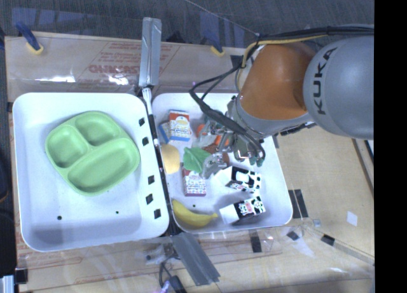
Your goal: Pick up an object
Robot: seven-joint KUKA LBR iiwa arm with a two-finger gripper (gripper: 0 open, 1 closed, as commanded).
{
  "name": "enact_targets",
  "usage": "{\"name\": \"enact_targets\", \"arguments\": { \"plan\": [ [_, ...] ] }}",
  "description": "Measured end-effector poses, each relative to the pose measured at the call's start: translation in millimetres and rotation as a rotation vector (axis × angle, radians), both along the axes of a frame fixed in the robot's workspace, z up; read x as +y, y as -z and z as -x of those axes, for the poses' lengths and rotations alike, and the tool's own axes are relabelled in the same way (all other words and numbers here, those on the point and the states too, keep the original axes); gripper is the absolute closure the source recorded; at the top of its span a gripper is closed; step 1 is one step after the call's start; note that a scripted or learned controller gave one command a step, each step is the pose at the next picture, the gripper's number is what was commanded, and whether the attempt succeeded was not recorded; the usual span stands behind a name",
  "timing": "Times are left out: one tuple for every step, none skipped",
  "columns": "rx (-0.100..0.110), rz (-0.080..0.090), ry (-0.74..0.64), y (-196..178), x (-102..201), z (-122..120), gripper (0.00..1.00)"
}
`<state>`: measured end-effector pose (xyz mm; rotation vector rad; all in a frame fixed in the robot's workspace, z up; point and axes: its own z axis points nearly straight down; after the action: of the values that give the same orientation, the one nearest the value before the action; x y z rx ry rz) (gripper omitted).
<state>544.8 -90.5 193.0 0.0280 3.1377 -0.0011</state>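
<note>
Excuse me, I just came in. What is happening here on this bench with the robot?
A grey robot arm with an orange band reaches from the right into the right white bin. Its gripper is low among small items there: a green crumpled piece, a yellow banana, a small orange-topped carton and black-and-white patterned blocks. I cannot see anything clearly held. The left white bin holds a green divided plate.

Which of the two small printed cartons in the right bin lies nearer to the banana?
The red and white carton in the bin's middle lies nearer; the banana is just below it. The other carton, with a blue lower part, sits near the bin's top.
</note>
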Motion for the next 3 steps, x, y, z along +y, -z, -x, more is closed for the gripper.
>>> {"name": "enact_targets", "arguments": {
  "plan": [
    [0.005,-0.001,0.005,-20,38,13,1.0],
    [0.006,-0.001,0.005,-20,38,13,0.0],
    [0.004,-0.001,-0.077,103,-4,17,0.0]
  ]
}}
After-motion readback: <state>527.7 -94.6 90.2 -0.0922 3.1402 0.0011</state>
